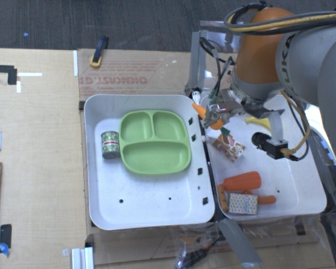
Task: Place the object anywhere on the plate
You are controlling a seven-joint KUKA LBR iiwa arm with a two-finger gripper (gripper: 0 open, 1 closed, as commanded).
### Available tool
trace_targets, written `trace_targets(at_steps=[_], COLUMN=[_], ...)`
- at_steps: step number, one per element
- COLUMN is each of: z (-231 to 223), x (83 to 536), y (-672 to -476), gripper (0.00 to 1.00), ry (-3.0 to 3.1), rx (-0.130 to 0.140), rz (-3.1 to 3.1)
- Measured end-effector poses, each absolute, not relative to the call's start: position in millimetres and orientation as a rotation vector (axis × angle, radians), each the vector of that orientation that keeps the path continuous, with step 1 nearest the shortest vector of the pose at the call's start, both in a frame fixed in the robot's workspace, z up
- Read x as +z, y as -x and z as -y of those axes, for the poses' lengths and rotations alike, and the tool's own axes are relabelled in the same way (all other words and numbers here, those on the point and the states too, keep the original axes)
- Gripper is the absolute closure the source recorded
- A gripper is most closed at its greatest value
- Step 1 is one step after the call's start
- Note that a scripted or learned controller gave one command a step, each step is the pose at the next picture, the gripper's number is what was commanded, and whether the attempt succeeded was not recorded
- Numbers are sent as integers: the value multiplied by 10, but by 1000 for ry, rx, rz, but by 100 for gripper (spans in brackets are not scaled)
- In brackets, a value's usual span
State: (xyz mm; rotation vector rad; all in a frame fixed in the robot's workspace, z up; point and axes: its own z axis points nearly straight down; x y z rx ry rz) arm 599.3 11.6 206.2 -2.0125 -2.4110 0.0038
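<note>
A green divided plate (pixel 155 142) lies in the left bin (pixel 101 200), toward its back. My gripper (pixel 217 114) hangs low over the back left corner of the right bin (pixel 302 189), close to the wall between the bins. A small orange object (pixel 200 110) shows right at the gripper, with another orange bit (pixel 216 124) just below it. The wrist hides how the two meet. The plate's compartments hold nothing.
A small green-labelled can (pixel 110 144) stands just left of the plate. The right bin holds a little carton (pixel 230 148), a yellow piece (pixel 256 119), an orange carrot-like item (pixel 242 181) and a blue-faced box (pixel 243 204). The arm's bulk (pixel 280 43) covers the bin's back.
</note>
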Motion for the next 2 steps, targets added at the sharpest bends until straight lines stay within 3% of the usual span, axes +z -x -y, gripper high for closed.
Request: trace_targets(at_steps=[1, 2], z=[-726, -726], x=[2099, 2100], y=[-6090, -6091], gripper=[100, 0], ry=[1906, 1906], rx=[4, 4], rz=[2498, 2498])
